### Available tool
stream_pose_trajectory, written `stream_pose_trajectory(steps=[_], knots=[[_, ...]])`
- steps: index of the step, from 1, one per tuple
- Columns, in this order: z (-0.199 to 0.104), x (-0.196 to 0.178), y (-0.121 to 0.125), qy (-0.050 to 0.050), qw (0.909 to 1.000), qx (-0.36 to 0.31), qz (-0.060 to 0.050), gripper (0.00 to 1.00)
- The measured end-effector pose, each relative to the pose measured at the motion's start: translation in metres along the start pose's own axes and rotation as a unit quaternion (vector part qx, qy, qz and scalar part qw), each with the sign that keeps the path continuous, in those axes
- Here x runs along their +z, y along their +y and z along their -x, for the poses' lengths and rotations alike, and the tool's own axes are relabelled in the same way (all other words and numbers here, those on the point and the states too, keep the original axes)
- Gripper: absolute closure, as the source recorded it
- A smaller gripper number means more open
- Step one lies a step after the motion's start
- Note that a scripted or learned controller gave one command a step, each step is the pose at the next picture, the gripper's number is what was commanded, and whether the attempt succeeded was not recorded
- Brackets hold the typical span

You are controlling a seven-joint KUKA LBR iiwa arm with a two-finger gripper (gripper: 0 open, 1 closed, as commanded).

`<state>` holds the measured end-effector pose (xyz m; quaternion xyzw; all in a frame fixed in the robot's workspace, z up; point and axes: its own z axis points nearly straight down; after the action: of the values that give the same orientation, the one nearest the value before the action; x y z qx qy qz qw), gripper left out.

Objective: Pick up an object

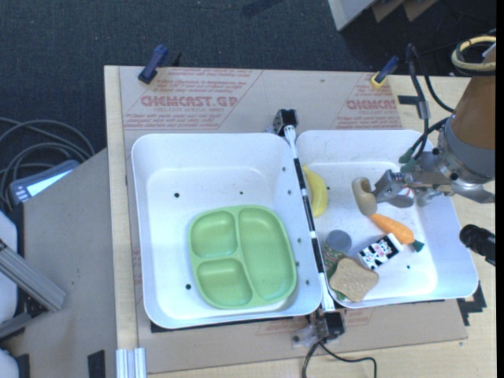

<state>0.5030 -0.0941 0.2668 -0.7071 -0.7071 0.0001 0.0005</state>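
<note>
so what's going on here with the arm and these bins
A grey arm with an orange band reaches in from the right, its gripper low over the right white bin, close to a tan rounded piece and an orange carrot-shaped toy. Nothing is visibly held. The left white bin holds a green three-compartment plastic tray.

Divided tray (240, 257) in left bin (157, 164), beside right bin (441, 286)

Green tray (242, 256) — orange carrot (393, 227) — white bins (157, 164).
</note>
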Motion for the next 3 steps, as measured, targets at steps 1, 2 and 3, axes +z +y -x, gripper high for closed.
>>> stream_pose_trajectory(steps=[1,2,3], knots=[[0.050,0.087,0.010,0.000,1.0000,0.001,-0.001,0.00],[0.066,0.164,0.014,-0.004,1.0000,0.000,0.008,0.00],[0.025,0.182,0.063,0.000,1.0000,-0.001,0.002,0.00]])
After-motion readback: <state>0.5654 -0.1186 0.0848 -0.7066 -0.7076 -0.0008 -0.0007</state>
